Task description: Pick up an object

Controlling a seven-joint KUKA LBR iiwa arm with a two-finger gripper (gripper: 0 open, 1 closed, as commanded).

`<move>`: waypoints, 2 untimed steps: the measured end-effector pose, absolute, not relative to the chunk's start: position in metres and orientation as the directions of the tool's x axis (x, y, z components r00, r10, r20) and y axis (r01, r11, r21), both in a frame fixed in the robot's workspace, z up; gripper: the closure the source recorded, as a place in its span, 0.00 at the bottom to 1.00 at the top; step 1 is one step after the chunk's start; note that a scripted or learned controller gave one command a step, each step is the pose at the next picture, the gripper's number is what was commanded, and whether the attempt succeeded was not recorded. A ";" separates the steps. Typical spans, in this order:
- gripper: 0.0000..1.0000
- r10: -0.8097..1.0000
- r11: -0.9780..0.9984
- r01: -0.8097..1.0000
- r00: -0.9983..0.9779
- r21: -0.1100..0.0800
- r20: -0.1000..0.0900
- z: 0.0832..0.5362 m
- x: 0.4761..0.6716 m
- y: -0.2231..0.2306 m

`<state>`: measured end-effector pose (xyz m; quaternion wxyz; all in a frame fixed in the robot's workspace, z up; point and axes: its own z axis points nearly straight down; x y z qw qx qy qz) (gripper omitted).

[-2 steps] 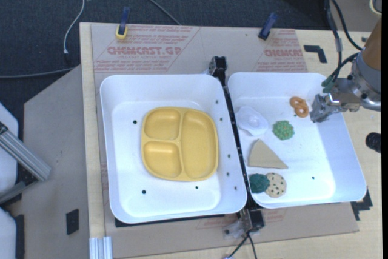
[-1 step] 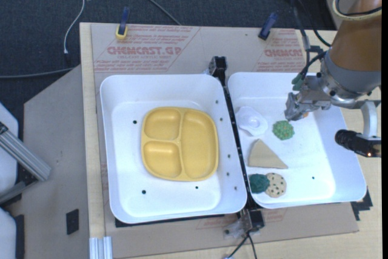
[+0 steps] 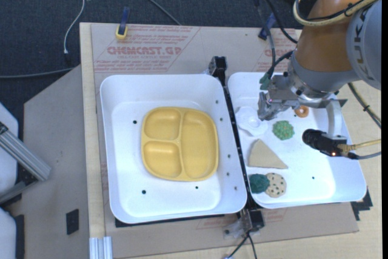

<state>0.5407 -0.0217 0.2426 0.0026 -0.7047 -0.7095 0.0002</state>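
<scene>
The right bin (image 3: 339,185) holds several small items. A green broccoli-like piece (image 3: 282,129) lies near its middle, with a small orange ring (image 3: 301,110) just behind it. A whitish translucent piece (image 3: 250,121) sits by the bin's left wall. Nearer the front are a tan wedge (image 3: 265,156), a dark green lump (image 3: 259,182) and a chocolate-chip cookie (image 3: 276,185). My gripper (image 3: 267,110) hangs low over the back left of this bin, between the whitish piece and the broccoli piece. I see nothing held in it.
The left bin (image 3: 121,130) carries a yellow divided plate (image 3: 180,143). A black divider (image 3: 229,112) separates the bins. A black fitting with a cable (image 3: 322,141) hangs off the arm over the right bin. A blue and yellow clamp (image 3: 123,25) sits on the board's far edge.
</scene>
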 end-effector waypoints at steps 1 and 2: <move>1.00 1.000 0.002 1.000 -0.002 0.001 0.002 0.243 0.549 0.022; 1.00 1.000 0.005 1.000 -0.005 0.002 0.002 0.246 0.563 0.078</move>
